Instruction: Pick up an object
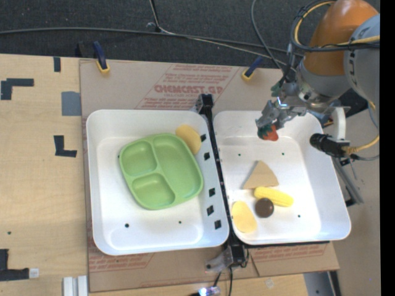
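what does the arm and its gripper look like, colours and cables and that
The arm is grey with a rounded, glossy orange band above the wrist. Thin black and yellowish cables loop around that band. Below it sits a cluttered grey-metal wrist, ending in a small dark gripper with red and green at its tip.

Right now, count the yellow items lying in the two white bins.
3: a yellow rounded piece beside the green divided plate in the left bin, a yellow corn-like piece and a pale yellow oval in the right bin.
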Robot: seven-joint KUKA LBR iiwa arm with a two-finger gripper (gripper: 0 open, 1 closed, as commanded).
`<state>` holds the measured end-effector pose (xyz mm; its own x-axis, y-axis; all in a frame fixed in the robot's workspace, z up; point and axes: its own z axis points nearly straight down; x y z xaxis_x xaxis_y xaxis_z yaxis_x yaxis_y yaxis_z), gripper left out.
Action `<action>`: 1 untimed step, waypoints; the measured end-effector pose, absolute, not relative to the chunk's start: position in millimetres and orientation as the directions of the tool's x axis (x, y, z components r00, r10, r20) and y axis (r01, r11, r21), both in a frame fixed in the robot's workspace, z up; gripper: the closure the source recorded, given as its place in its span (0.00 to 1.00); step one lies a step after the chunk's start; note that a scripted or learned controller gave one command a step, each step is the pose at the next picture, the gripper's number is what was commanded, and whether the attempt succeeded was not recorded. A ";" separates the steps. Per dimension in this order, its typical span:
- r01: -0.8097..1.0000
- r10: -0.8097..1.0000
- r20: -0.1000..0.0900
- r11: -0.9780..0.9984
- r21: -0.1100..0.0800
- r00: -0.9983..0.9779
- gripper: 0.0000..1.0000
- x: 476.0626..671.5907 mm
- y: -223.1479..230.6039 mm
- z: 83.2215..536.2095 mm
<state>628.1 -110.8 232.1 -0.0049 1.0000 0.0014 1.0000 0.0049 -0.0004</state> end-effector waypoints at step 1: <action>1.000 1.000 0.001 0.004 -0.004 -0.004 1.00 598.6 -69.9 220.8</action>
